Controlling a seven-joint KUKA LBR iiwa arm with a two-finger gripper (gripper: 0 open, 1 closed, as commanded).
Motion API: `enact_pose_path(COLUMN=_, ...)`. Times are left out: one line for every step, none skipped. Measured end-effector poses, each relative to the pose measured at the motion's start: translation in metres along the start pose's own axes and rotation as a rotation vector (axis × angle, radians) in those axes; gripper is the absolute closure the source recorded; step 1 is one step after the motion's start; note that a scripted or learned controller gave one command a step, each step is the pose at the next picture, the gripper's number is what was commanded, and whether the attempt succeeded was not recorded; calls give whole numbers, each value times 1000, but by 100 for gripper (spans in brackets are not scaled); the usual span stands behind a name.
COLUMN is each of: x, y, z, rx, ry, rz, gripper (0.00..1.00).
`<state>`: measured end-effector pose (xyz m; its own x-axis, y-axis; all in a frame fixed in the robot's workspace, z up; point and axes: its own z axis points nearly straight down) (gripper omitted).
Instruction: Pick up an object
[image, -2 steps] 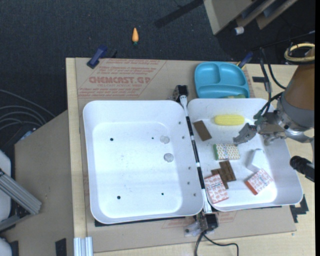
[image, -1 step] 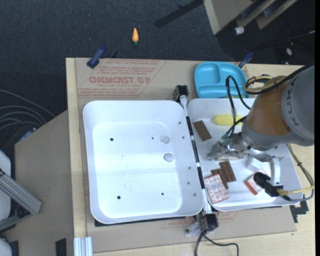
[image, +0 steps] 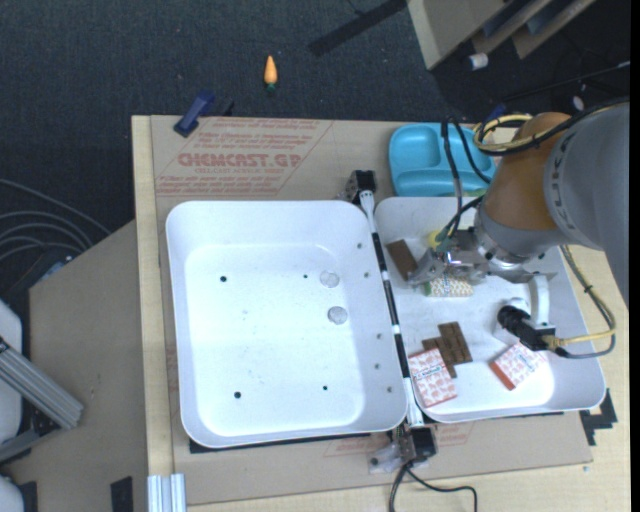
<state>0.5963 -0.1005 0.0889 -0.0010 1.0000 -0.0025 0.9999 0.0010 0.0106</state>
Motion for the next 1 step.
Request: enact_pose_path(x=0, y=1, z=-11, rx=-3, ry=1, rz=0, gripper=100)
